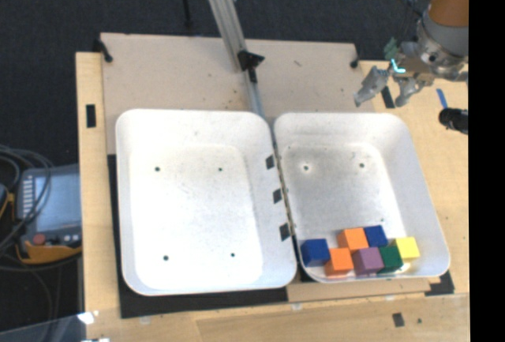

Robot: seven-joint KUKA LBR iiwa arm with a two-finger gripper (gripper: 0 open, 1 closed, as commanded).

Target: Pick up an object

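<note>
jaws [388, 89] spread open, empty, above right bin's [410, 143] far rim.

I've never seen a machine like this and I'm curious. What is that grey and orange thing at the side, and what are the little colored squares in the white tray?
That thing is a robot arm, and the picture comes from a camera above the bench, looking down at a slant. At the arm's end is its claw, with two fingers spread apart and nothing between them. It hangs over the bench just past the far rim of the right bin. The bench bears two shallow white bins side by side. The little squares are toy blocks bunched in the right bin's near corner: two blue blocks, two orange blocks, a purple block, a green block and a yellow block. The arm's job is to pick one up.
</note>
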